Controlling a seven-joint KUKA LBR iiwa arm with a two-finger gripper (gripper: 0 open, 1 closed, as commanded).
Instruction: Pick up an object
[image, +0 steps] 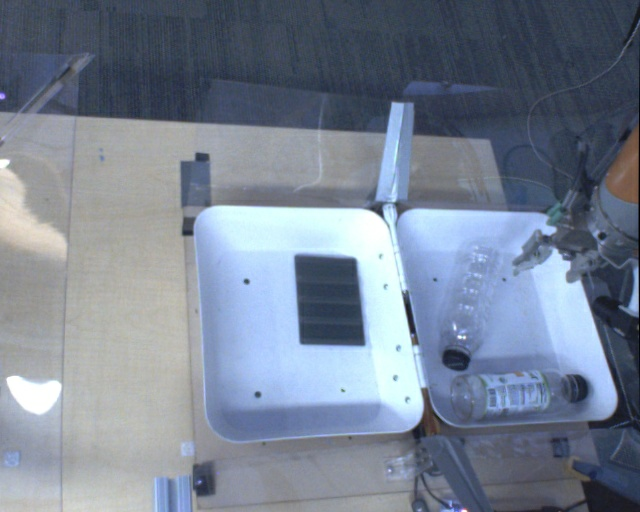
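Observation:
In the right bin lie two clear plastic bottles. One bottle runs front to back, its black cap toward the front. The other bottle, with a label, lies crosswise along the front wall, its black cap pointing right. A flat black ridged block rests in the middle of the left bin. My gripper hangs over the right bin's back right part, to the right of the upper bottle and apart from it. Its fingers are spread open with nothing between them.
A metal divider post rises behind the seam between the bins. Small black clamps sit at the left bin's back corner. Cables trail at the far right, and the wooden bench extends to the left.

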